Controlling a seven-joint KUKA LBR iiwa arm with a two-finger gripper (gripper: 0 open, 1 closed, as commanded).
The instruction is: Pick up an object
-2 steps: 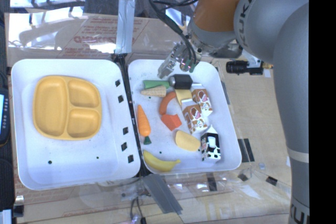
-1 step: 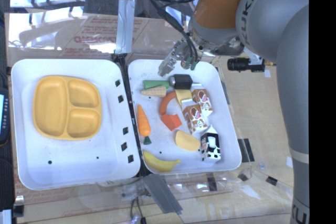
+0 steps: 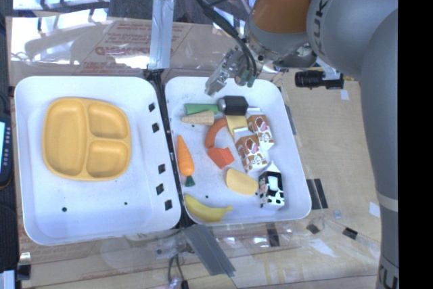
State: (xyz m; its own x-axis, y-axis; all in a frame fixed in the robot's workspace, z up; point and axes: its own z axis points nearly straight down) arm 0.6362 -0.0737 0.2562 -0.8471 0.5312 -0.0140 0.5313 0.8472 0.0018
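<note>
Nearest, a banana (image 3: 206,209) is seen in the right bin (image 3: 292,166), beside a carrot (image 3: 185,157) and cartons. Above them the claw (image 3: 218,83) is poised; its spread cannot be told.

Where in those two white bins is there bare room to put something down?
Left bin: bare floor below and right of the yellow tray. Right bin: crowded, with only a strip between the carrot and the orange block.

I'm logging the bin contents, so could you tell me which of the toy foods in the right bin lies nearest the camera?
The banana, the curved yellow piece by the right bin's near wall, just below the carrot.
</note>
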